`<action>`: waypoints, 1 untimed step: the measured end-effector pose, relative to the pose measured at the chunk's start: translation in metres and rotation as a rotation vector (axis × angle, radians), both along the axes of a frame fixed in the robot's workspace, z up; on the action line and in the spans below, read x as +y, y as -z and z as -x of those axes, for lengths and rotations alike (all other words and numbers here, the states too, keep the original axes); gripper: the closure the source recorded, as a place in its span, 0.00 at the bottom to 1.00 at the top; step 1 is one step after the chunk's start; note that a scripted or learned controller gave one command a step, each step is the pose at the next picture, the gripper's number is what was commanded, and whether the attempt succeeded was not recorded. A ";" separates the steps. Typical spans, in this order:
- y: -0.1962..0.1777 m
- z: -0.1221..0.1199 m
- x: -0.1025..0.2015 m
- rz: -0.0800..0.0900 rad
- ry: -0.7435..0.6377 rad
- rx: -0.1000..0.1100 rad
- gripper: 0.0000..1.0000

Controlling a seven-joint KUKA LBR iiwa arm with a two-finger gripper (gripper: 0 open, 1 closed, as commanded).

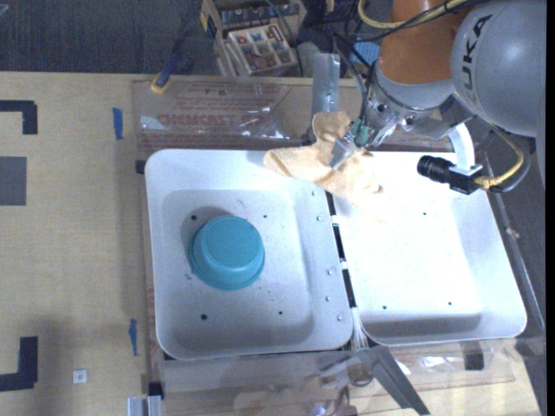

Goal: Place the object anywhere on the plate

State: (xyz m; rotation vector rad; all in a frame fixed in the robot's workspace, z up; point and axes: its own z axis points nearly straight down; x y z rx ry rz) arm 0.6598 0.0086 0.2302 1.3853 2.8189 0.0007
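A round blue plate (227, 251) lies in the left bin (173, 319), left of its middle. A crumpled pale yellow cloth (299, 161) is draped over the back rims where the two bins meet. One fold of it is pulled up toward the wrist. My gripper (339, 144) hangs over that spot, tilted toward the left, shut on the raised fold of the cloth. The plate is well away from it, to the front left.
The right bin (434, 267) lies under the arm. A black cylinder with a yellow cable (447, 172) sticks out beside the wrist. A clear plastic sheet (217, 115) and a box of booklets (251, 33) sit behind the bins.
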 end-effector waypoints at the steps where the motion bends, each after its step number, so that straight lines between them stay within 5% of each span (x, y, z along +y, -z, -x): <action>1: -0.002 0.018 0.042 0.000 -0.400 -0.001 1.00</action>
